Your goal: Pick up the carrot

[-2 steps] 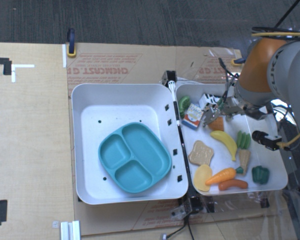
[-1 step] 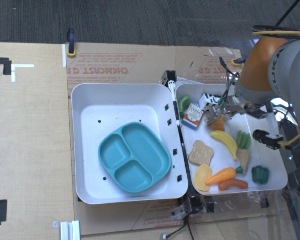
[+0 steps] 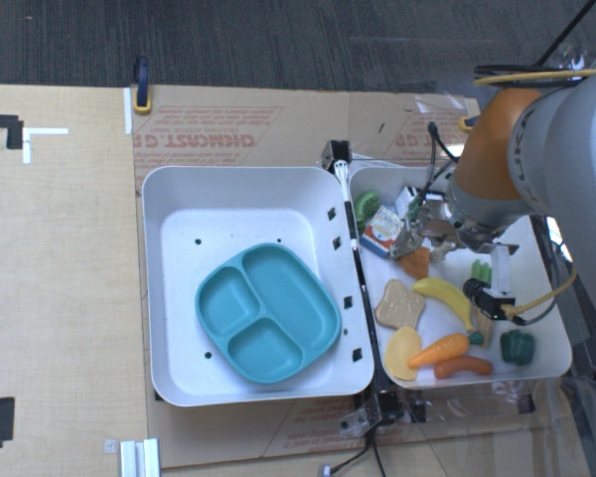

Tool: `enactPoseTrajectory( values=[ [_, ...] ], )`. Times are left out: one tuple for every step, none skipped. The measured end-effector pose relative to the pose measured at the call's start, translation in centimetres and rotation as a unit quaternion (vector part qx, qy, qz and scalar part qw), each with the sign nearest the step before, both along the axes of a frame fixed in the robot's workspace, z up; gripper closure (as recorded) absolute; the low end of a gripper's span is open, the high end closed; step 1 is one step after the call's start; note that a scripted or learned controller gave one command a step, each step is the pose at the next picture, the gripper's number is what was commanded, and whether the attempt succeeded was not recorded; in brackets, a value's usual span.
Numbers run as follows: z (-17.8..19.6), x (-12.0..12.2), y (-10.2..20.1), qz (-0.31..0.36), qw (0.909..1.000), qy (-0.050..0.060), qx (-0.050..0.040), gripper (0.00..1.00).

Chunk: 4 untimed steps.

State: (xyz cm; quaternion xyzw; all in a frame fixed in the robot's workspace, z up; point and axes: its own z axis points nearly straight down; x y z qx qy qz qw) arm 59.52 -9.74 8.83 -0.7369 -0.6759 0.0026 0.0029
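Observation:
The carrot is orange and lies near the front of the right bin, tilted, between a pale yellow flat piece and a reddish sausage. My gripper hangs over the back middle of that bin, well behind the carrot and apart from it. Its tip is just above a small orange-brown chunk. The arm's orange band and grey body hide the bin's back right part.
The right bin also holds a bread slice, a banana, a green pepper, a small carton and green pieces. In the left bin lies a teal divided plate.

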Motion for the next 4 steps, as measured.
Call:
enactPoseTrajectory(
  values=[
    [-0.1,0.0,0.0,0.0,1.0,0.001,-0.0002,0.0],
    [0.0,-4.8,-3.2,0.02,0.9998,0.0,0.0,0.0],
    [-0.1,3.3,-0.3,0.014,0.9999,-0.001,-0.0009,0.0],
    [0.9,-6.1,-4.4,-0.049,0.9988,0.001,-0.0006,0.0]
  ],
)
